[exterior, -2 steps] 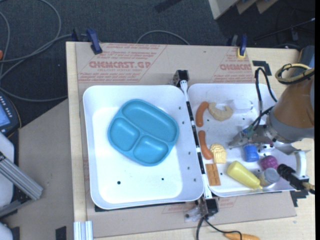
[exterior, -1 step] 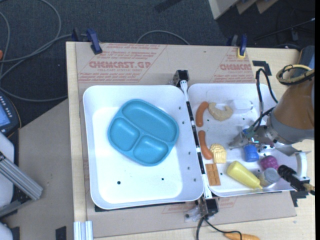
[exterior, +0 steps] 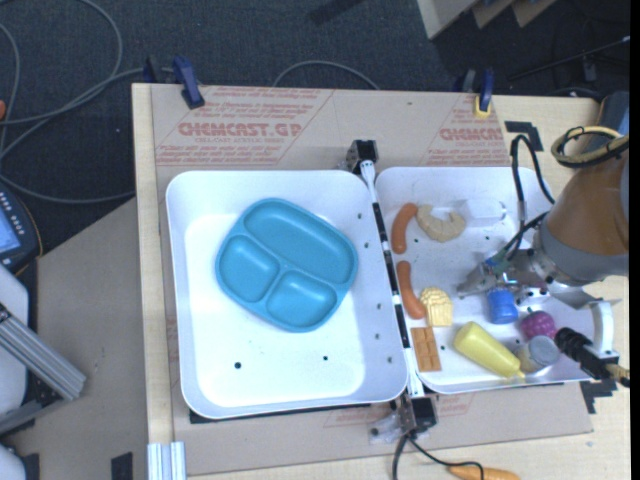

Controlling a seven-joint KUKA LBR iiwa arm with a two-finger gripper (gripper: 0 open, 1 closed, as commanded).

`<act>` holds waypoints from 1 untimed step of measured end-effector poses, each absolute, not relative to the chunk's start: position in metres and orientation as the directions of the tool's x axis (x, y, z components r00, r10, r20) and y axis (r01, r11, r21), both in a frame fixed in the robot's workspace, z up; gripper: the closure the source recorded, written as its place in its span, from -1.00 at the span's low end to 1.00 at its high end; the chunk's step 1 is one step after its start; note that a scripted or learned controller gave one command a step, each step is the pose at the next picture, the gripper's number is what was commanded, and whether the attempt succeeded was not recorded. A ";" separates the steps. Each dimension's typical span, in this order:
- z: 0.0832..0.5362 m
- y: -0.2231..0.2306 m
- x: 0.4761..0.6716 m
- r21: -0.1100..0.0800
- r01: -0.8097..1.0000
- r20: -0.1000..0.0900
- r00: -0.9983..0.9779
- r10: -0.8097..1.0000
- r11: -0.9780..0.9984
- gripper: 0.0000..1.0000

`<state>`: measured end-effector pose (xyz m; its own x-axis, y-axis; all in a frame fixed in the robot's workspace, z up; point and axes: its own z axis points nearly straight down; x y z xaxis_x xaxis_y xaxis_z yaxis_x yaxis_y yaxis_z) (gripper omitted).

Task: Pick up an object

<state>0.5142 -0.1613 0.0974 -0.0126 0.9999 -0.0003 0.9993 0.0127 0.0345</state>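
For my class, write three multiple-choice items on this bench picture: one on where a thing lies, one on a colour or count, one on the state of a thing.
1. Where does the divided plate lie?
A. In the left bin
B. In the right bin
C. On the floor

2. What colour is that plate?
A. Red
B. Blue
C. Black

3. How does the yellow bottle-shaped toy rest?
A. Standing upright
B. Lying on its side
C. Hanging from the arm

Answers:
1 A, the plate sits within the left bin, while the food toys lie in the right bin.
2 B, its whole surface is light blue.
3 B, its length runs flat along the bin floor, near the front wall.
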 end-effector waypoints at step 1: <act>0.098 -0.164 0.516 0.029 1.000 0.008 -0.014 1.000 0.013 -1.00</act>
